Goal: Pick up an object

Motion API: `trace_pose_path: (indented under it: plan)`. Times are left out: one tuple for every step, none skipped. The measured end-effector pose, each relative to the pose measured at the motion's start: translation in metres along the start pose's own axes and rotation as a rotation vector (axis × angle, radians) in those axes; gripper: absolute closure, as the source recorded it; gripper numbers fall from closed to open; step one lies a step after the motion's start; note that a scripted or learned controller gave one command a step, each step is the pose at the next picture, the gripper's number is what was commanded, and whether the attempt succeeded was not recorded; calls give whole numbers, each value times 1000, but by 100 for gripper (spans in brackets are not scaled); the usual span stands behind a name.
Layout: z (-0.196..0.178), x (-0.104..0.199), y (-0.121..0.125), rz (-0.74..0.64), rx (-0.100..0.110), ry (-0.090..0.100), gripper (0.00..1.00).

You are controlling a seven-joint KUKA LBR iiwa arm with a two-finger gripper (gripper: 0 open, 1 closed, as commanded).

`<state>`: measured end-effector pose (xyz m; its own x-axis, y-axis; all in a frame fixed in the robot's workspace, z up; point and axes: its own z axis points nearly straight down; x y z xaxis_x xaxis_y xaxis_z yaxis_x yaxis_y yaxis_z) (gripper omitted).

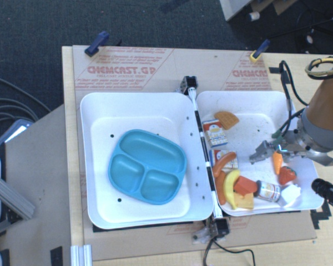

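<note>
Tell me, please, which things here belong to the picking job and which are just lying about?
For the job:
gripper, over the right bin
carrot
banana
hot dog
small bottle
carton

Lying about:
blue divided plate, alone in the left bin
blue clamp
</note>
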<state>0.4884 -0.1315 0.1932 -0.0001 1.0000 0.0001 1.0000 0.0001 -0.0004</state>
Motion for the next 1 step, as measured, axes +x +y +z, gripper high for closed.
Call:
trace_pose_path:
  plan:
    - [106, 5, 36, -1, -4, 0, 0]
